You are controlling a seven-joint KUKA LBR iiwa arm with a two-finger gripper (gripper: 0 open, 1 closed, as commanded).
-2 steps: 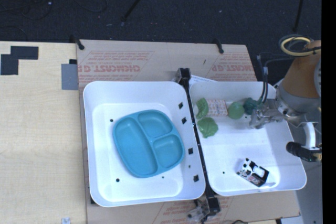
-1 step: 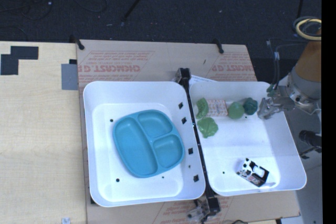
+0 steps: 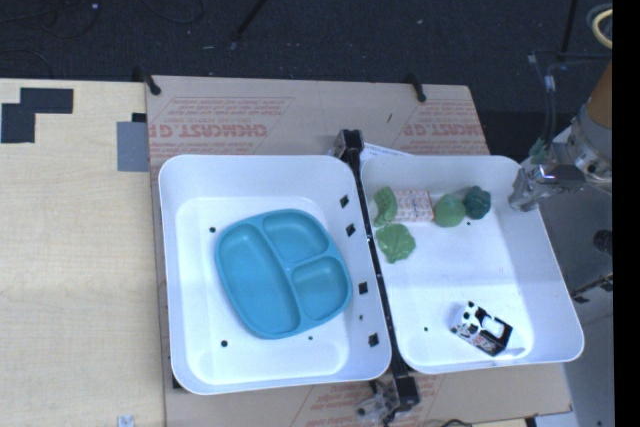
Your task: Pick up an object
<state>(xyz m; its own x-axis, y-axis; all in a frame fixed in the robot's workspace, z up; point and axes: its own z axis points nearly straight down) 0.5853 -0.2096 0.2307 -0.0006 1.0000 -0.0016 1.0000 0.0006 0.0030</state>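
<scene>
Pincer parked off right bin's edge, objects untouched

Pincer [image 3: 527,187], metallic grey, is seen at the far right, just outside the upper right rim of the right-hand shallow white bin [image 3: 545,255]; whether it is open or shut can't be told, and nothing is seen held in it. Inside that bin, along its far side, several items are grouped: two pale green crumpled pieces [image 3: 392,227], a small pinkish patterned pad [image 3: 413,206], a light green rounded lump [image 3: 450,211] and, touching it, a dark teal ball [image 3: 477,203]. A black-and-white small object [image 3: 481,329] lies apart, nr the bin's front right corner. The left-hand shallow white bin [image 3: 190,295] is occupied by a blue plastic three-compartment plate [image 3: 282,271]. Both bins are set on brown cardboard [image 3: 250,120] atop the bench.
</scene>
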